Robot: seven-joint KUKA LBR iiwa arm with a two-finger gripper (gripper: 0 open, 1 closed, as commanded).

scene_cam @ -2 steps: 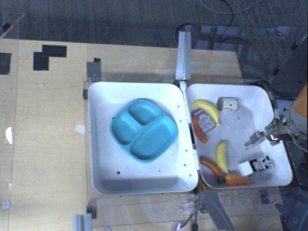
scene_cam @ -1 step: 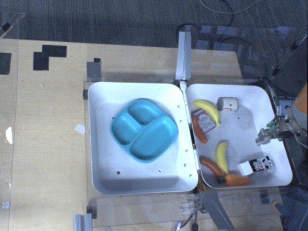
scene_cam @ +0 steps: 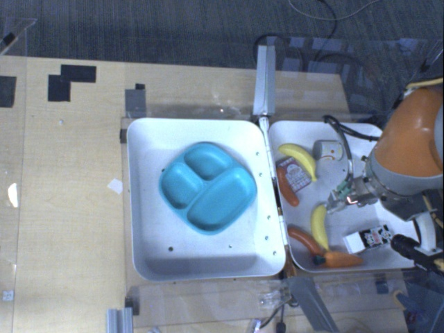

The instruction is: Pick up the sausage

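Currently, your arm (scene_cam: 409, 144) hangs over the right bin (scene_cam: 361, 263), gripper (scene_cam: 345, 198) near the sausage (scene_cam: 306, 239); its grip state cannot be determined.

wooden bench (scene_cam: 69, 207) bears two white bins (scene_cam: 149, 255), side by side.

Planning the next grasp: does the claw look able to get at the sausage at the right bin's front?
Probably yes: the sausage lies uncovered, though a banana sits close beside it. The claw hovers nearby.
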